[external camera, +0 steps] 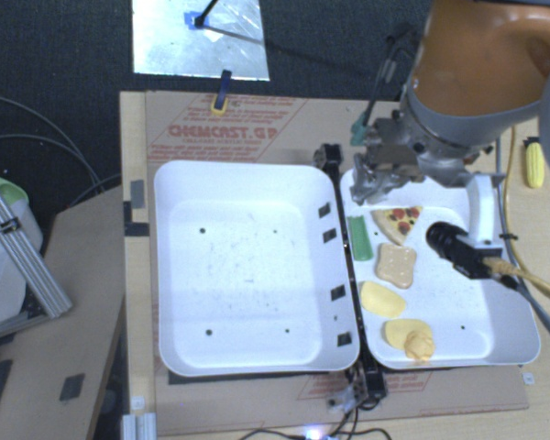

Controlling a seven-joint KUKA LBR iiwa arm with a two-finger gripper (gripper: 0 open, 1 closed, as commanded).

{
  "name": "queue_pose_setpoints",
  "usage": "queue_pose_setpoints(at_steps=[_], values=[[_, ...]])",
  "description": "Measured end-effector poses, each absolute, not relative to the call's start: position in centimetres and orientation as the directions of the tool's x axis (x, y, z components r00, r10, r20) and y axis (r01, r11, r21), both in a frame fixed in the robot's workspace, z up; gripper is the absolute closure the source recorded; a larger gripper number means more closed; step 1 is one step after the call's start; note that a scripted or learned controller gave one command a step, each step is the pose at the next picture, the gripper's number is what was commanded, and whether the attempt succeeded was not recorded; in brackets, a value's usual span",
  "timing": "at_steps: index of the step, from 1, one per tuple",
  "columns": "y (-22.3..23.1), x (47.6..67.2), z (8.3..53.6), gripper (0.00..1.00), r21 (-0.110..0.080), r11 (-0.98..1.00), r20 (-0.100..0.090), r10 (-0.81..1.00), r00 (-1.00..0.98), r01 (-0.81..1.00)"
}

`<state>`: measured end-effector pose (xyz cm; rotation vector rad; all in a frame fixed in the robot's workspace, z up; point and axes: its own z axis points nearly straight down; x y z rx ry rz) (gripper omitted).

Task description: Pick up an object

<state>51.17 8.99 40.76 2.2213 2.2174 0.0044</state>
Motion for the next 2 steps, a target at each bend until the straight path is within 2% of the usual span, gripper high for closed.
queue_pose_setpoints(at_steps=[1,2], values=[[14.8,48.5,36.8,1.0,-0.002,0.01,0.002,1.0,-0.01,1.0],[7.7,52.4,36.7,1.0,0.003,-0.006,-0.002,1.0,0.006,1.0]])
